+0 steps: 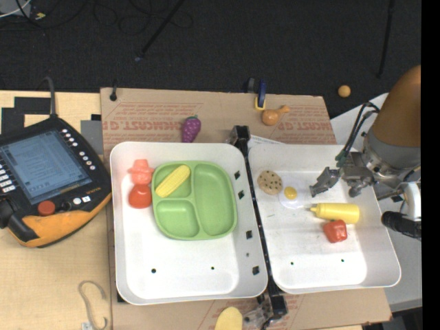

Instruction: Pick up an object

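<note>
Yellow fruit [229,317] lies at the near edge of the surface, well down and left of the end effector [323,184]. Whether the end effector is open or closed cannot be told; it hangs over the right bin [330,273]. Just below it lies a yellow bottle [336,212], with a red pepper [336,232] beneath that. To its left sit a small yellow piece [291,193] and a cookie [269,181]. Far left, the green plate [196,205] holds corn [171,180].
</note>
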Motion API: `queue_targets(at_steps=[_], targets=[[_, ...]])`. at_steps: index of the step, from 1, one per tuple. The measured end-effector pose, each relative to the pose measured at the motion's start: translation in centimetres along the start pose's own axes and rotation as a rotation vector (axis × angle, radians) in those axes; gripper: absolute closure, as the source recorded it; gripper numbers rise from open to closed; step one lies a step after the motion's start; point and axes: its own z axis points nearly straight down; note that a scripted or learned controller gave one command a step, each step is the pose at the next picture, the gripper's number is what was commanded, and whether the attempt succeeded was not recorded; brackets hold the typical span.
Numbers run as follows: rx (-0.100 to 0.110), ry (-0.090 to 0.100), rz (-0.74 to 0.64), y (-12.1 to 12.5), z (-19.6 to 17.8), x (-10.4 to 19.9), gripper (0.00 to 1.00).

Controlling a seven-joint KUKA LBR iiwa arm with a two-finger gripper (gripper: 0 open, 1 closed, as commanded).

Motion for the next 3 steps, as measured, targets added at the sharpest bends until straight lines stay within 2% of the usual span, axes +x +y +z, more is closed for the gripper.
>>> queue_targets(at_steps=[1, 2, 3], targets=[[-0.014, -0.003, -0.002, 0.3, -0.8, 0.0, 0.00], [-0.009, -0.001, -0.003, -0.3, 3.9, -0.1, 0.00], [-0.020, -0.003, -0.003, 0.1, 8.3, -0.3, 0.00]])
